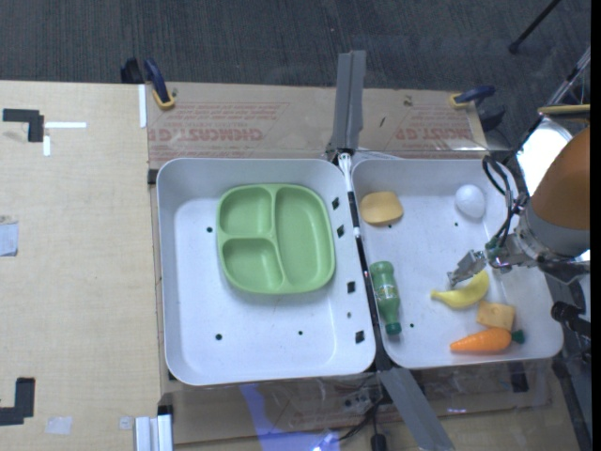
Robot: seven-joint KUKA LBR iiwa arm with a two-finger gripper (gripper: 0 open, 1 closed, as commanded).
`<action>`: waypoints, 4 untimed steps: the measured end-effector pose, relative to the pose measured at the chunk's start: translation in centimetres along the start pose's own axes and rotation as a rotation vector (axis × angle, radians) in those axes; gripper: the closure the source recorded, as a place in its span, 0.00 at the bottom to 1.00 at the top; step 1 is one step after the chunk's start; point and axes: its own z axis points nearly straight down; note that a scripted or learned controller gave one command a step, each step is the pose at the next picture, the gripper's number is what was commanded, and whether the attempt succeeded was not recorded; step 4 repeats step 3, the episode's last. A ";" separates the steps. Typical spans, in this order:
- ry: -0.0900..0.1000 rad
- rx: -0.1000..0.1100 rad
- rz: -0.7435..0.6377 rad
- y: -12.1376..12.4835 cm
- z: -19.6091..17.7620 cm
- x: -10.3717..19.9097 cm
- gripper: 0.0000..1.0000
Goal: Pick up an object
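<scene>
A pale wooden bench [75,280] fills the left of the scene, marked with black corner brackets [23,123] at far left and near left, and with white tape strips [66,126]. A brown cardboard sheet [249,120] printed with red lettering lies along the far side, held by blue clamps [155,81] at its left and right far corners. A grey bar [349,97] stands upright at the sheet's middle. Beyond the bench, the floor [282,17] is dark grey carpet. A thin black rod [549,12] crosses the far right corner. Bright light glares at the right edge [545,153]. Cables [366,412] run under the near edge.
</scene>
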 end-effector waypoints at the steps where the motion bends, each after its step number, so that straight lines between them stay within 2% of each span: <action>1: 0.000 -0.001 0.002 0.0 -0.9 0.0 1.00; 2: -0.001 0.001 0.268 5.5 0.0 3.4 1.00; 3: -0.001 0.002 0.151 5.6 0.0 6.2 1.00; 4: -0.001 0.002 0.151 5.6 0.0 6.2 1.00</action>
